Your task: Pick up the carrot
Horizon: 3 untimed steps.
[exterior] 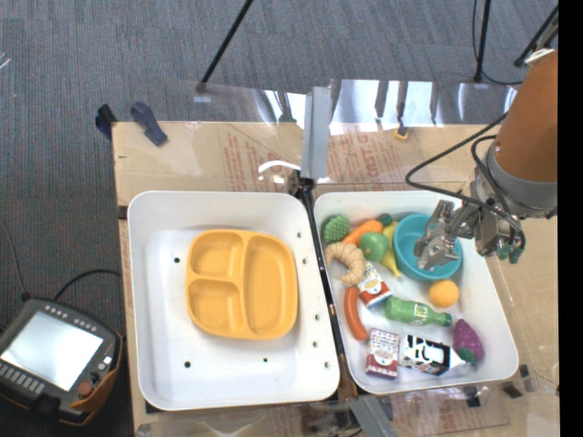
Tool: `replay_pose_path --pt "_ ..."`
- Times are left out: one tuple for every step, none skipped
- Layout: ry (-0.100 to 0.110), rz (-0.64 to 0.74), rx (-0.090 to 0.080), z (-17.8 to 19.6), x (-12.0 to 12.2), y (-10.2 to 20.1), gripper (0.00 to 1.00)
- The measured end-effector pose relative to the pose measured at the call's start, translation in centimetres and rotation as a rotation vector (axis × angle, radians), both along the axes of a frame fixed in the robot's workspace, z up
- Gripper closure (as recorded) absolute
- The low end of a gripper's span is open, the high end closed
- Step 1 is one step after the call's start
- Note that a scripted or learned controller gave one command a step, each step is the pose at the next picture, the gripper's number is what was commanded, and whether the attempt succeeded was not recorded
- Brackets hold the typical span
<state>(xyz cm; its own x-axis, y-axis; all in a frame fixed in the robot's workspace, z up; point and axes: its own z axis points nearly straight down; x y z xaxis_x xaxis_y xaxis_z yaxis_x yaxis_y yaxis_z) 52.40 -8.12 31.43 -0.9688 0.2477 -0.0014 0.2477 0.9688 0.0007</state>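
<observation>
Arm: the grey arm with its orange band (539,116) reaches in from the right, over the right bin (504,335).
End effector: the end effector (437,244) hangs over the teal bowl (426,244); whether its fingers are spread or closed cannot be told from this slant, and nothing is seen held between them.
Carrot: the carrot (367,230) lies near the right bin's upper left, just left of the teal bowl, apart from the end effector.
Around the carrot: a green studded toy (336,228) to its left, a lime-green piece (374,246) just below it, and a beige curled piece (350,260), perhaps a croissant.
Rest of right bin: an orange ball (444,293), a green bottle (416,312), a red sausage (354,313), purple grapes (468,340).
Left bin: the left bin (155,335) holds a yellow divided plate (242,283).
</observation>
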Motion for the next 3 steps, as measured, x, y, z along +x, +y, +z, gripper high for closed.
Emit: replay_pose_path --pt "0.001 0.001 0.000 -0.1 0.0 0.0 0.00" --pt "-0.005 -0.198 0.001 -20.2 -3.4 -5.1 0.00" --pt "-0.003 0.011 0.001 -12.5 -4.6 1.9 0.00"
